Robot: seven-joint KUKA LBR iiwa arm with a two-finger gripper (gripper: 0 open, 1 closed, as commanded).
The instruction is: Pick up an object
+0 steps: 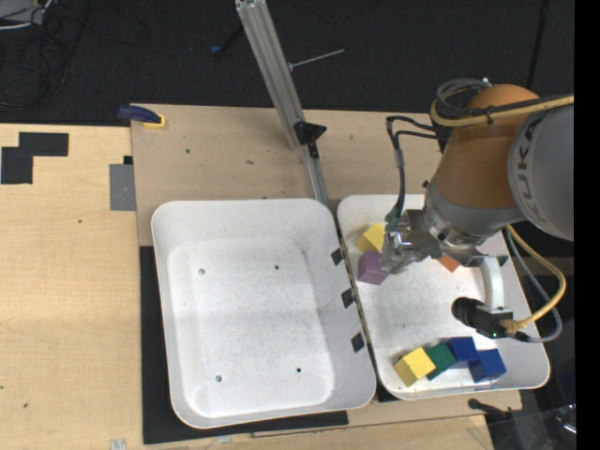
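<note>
Nearest the camera, at the front of the right bin [532, 371], a yellow block [413, 365], a green block [440, 357] and two blue blocks [475, 358] lie in a touching row; the yellow block sits at the left end, the blue blocks at the right end, close to the bin's front rim; just behind them, a black connector with a yellow cable [486, 319] hangs over the bin floor near its right wall.

Further back, the gripper [401, 245] is lowered into the rear left part of the right bin; whether its fingers are open or closed cannot be determined from this view; a purple block [372, 268] lies just beside the gripper on its left, near the wall shared with the left bin [246, 307]; a yellow block [373, 237] lies directly behind the purple one, close to the gripper; an orange piece [449, 263] shows partly from under the wrist on the right.

Beyond the bins, a slanted aluminium rail [277, 73] rises over the wooden bench [216, 153].
</note>
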